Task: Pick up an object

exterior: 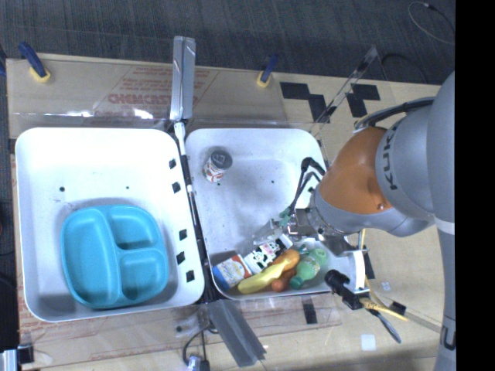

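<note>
Several small things lie heaped in the near right corner of the right bin (255,149), and one of them is what I am after. The banana (267,277) lies lowest, slanting along the front wall, with a small orange piece (288,258) resting against its upper end. A green toy (308,269) sits just to the right of those, and a little carton (230,269) with a blue and orange face lies at the left end of the heap, touching the banana. A printed packet (265,251) lies just above the banana. Well apart from the heap, a small can (216,165) stands near the back left of the same bin.

My end effector (288,224) is down over the upper edge of the heap, close to the packet and the orange piece. From this slant my own wrist covers much of it, so I cannot tell how far it is spread, nor whether it has anything. Nothing visibly sits in it.

I judge this to be the reach-and-grasp step: I am low at the pile, and no object is lifted. The next move calls for closing on one thing, then lifting straight up. The things crowd against each other and the bin wall, so a neighbour could get nudged or the grasp could slip.

The left bin (39,168) holds a blue tray (116,253) with compartments. Both bins rest on the tabletop (232,79).
</note>
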{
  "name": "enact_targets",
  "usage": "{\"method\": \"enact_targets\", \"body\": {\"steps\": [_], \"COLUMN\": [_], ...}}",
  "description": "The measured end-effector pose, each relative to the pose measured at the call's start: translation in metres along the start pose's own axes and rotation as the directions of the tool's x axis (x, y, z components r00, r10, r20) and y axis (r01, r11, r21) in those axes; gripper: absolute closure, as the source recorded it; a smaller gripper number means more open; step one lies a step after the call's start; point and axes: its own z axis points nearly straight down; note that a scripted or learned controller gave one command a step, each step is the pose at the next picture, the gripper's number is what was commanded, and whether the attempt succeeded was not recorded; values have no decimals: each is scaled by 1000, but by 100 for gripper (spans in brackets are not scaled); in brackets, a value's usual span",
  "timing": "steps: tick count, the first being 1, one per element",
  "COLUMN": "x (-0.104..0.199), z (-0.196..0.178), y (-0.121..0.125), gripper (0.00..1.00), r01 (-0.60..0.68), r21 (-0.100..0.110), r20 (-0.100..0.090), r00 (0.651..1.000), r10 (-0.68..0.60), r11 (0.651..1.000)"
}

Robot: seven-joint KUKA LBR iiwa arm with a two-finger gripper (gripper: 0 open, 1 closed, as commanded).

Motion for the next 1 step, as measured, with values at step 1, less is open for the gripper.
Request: {"method": "enact_targets", "body": {"steps": [1], "x": [-25], "z": [11], "y": [-6], "gripper": [0], "r01": [-12], "r21": [-3], "r20": [-3], "r00": [1000], "r10": [12], "r11": [1000]}}
